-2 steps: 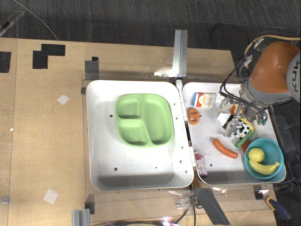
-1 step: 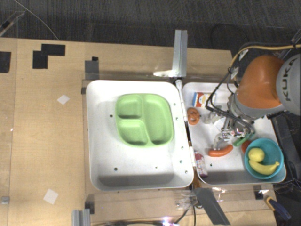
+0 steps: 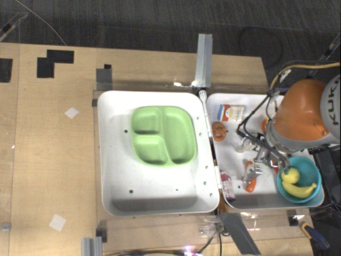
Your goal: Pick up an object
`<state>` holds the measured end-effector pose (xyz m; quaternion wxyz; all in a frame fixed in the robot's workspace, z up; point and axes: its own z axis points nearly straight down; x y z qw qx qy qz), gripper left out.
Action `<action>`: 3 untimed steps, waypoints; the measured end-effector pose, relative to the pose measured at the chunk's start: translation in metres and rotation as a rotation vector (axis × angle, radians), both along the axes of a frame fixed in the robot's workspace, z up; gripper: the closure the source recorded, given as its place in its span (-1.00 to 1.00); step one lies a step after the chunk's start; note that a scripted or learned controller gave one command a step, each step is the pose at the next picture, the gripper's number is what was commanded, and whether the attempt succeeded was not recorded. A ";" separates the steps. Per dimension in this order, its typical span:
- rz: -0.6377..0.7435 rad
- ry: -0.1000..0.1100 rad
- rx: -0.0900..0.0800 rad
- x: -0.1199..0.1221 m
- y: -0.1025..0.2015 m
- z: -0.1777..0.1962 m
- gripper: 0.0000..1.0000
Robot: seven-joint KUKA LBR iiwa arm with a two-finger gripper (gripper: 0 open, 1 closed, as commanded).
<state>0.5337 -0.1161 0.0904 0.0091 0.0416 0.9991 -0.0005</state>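
Your pincer [image 3: 254,170] is hanging low in the right bin [image 3: 234,199] — you cannot tell how its grip stands. Right below it an orange carrot-like piece [image 3: 250,182] is lying, and just to its right a blue bowl [image 3: 309,170] is holding a banana [image 3: 294,184]. Farther up-left a small carton [image 3: 230,112] is resting — well left, a green divided tray [image 3: 162,135] is sitting in the left bin [image 3: 117,143].

Orange carrot toy [image 3: 250,184] lying in right bin [image 3: 234,143]
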 end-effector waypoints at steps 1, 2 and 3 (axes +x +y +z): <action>0.068 -0.004 -0.003 -0.041 0.028 0.001 -1.00; -0.143 0.005 0.004 -0.027 0.031 0.000 -1.00; -0.152 -0.007 0.002 -0.040 0.032 0.001 -1.00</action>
